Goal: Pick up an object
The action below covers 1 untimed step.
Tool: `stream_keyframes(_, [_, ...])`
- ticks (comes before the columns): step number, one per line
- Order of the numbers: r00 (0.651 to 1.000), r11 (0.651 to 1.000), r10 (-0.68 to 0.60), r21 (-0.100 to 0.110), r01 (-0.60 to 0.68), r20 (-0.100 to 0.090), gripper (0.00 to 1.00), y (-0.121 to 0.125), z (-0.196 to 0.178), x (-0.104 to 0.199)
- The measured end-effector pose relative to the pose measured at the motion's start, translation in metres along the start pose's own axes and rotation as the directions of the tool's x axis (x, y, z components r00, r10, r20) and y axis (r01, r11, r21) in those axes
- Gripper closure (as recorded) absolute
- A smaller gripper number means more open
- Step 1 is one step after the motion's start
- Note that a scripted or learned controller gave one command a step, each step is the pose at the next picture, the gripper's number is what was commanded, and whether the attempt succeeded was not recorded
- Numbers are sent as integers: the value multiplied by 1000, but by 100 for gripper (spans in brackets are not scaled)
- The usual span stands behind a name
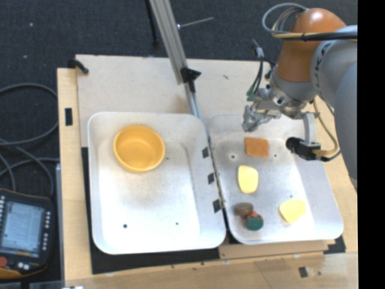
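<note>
Pale wooden bench (132,83) on dark carpet (72,17) bearing two white bins; end effector (251,120), finger state indiscernible, hovers above orange block (257,147).

I count two white bins: one (150,233) well off to the side of my gripper (251,122), the other (319,221) just beneath it. The farther bin holds one yellow bowl (139,147). The bin under me holds five small things: one orange-brown block (257,147) just beside my fingertips, two pale yellow pieces, one (247,179) near and one (292,210) farther out, one brown lump (243,209), and one green-and-red toy (254,221) touching that lump.
</note>
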<state>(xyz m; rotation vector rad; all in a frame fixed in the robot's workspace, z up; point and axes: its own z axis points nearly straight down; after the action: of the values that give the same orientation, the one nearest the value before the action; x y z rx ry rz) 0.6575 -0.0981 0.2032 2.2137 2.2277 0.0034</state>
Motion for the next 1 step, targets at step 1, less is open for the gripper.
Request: stream_keyframes(1, [1000,1000,-1,-1,1,-1,100,16,-8,52])
